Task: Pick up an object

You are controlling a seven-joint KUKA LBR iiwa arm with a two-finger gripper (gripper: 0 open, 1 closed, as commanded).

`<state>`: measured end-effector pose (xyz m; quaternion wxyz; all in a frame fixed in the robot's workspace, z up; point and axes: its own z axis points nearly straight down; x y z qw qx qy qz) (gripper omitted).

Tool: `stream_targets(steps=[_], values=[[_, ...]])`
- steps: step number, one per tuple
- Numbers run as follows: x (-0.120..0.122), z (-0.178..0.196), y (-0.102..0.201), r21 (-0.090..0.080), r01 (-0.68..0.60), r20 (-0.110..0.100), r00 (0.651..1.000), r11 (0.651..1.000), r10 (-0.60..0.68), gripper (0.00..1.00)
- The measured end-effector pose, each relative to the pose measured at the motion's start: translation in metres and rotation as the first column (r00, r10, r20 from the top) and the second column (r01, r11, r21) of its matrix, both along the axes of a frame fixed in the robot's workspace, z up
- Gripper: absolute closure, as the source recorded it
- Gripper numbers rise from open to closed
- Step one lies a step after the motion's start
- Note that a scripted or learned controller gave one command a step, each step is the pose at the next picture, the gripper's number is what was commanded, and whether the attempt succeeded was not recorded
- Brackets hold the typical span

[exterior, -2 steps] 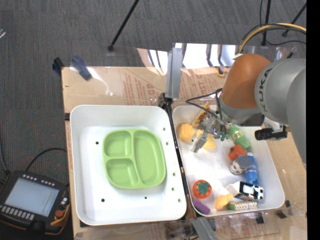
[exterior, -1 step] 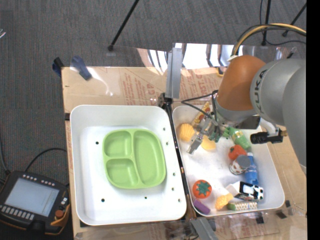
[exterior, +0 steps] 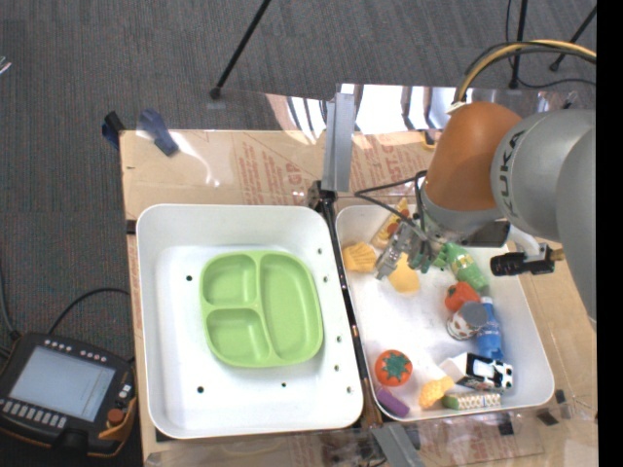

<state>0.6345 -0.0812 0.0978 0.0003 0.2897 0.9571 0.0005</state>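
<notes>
My gripper (exterior: 407, 257) hangs low over the back left part of the right bin (exterior: 531, 319), under the orange wrist band. A yellow lump (exterior: 405, 280) lies directly below it, touching or nearly touching. Just left of the gripper sits another yellow piece (exterior: 358, 258). A red tomato-like toy (exterior: 393, 367), a purple piece (exterior: 392, 402) and a yellow corn-like toy (exterior: 435, 391) lie at the bin's front. To the right are a green item (exterior: 463, 267), a red item (exterior: 459, 295), a grey can (exterior: 472, 317) and a blue bottle (exterior: 491, 337).
The left bin (exterior: 165, 261) holds a green divided plate (exterior: 261, 309). A black-and-white toy (exterior: 484, 368) sits at the right bin's front right. A rail between the bins (exterior: 346, 300) runs close to the gripper's left. A teach pendant (exterior: 63, 387) lies off the bench.
</notes>
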Motion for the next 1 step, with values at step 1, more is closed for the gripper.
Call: stream_targets(steps=[1], values=[[-0.0036,0.0940,0.0784,0.002,0.138,0.008,0.990,0.990,-0.138,1.00]])
